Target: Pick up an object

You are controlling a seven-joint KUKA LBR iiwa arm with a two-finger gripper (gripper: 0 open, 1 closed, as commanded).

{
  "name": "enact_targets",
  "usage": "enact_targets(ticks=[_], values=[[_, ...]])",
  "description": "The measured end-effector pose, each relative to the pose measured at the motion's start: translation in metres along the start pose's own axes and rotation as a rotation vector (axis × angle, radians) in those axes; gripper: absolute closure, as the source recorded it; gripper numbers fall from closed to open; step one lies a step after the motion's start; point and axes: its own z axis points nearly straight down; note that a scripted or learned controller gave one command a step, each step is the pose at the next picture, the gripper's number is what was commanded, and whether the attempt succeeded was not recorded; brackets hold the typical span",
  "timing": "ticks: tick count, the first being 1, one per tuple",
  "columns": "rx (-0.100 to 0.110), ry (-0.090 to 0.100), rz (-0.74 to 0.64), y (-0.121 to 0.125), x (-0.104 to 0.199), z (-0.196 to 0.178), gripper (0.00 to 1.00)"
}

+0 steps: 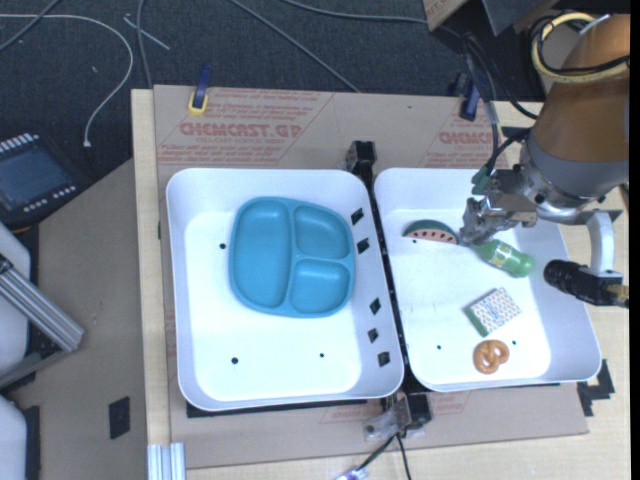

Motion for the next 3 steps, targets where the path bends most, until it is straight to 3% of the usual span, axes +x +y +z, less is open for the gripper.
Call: enact_targets(ticks=[3], values=[[0.004,0.0,0.001,-0.042,0.132,0.026,1.0]])
